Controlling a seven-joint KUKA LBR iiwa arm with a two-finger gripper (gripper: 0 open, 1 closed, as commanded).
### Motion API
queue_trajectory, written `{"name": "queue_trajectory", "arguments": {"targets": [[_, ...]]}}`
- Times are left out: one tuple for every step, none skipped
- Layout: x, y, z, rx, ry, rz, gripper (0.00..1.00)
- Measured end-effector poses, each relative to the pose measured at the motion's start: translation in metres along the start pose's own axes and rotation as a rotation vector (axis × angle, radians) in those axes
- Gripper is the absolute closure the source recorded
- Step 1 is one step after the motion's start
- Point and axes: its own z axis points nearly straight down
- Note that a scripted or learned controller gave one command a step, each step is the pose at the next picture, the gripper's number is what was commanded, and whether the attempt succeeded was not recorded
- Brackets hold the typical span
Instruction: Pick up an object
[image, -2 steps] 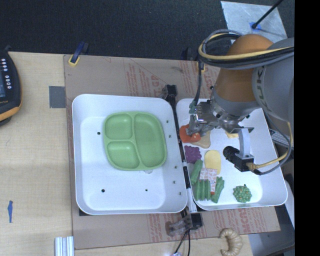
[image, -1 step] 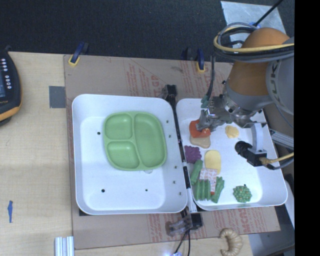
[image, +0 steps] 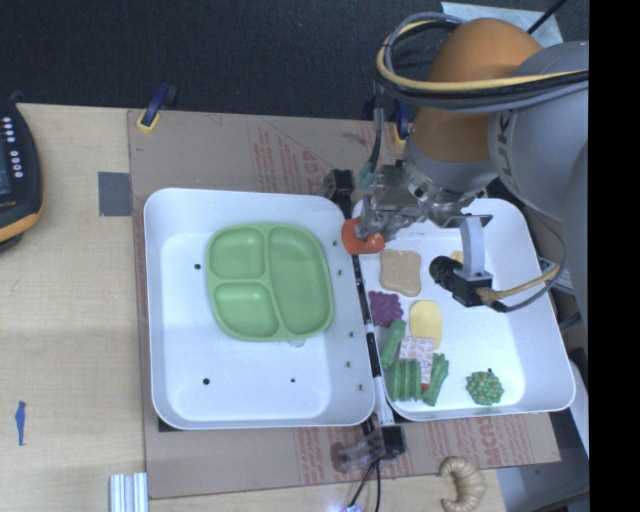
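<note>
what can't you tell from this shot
Camera view:
- Whether the tool grips the orange-red piece: the wrist hides its tips.
- The right bin's far corner: covered by the arm.
- What the small foods are: the green cluster is too small.
- The curled object: cut off by the bottom edge.

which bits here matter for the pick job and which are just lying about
For the job:
- tool over the orange-red item
- right bin food pieces: toast slice, purple grapes, yellow piece, green beans, green cluster

Lying about:
- green divided plate in left bin
- pendant
- croissant-like piece on bench
</note>
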Motion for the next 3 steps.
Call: {"name": "queue_trajectory", "arguments": {"targets": [[0.050, -0.012, 0.042, 0.010, -0.002, -0.001, 1.00], [0.022, -0.033, 0.015, 0.007, -0.002, 0.008, 1.00], [0.055, -0.058, 0.008, 0.009, -0.002, 0.000, 1.00]]}}
